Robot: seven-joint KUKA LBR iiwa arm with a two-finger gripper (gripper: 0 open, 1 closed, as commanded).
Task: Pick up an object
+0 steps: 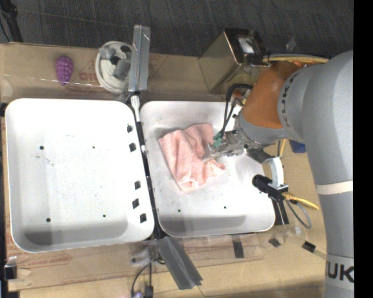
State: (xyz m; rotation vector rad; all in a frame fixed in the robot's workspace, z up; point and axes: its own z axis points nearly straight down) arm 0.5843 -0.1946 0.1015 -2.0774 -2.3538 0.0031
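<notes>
Now reaching: claw down at pink cloth edge, grip state unclear; next, closing and lifting.

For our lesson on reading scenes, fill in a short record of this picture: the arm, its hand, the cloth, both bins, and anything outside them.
arm: grey with orange band, reaching in from the right
hand: low at the cloth's right edge
cloth: pink, crumpled, in the right bin
right bin: white, shallow
left bin: white, shallow
outside bins: purple object on the bench
</notes>
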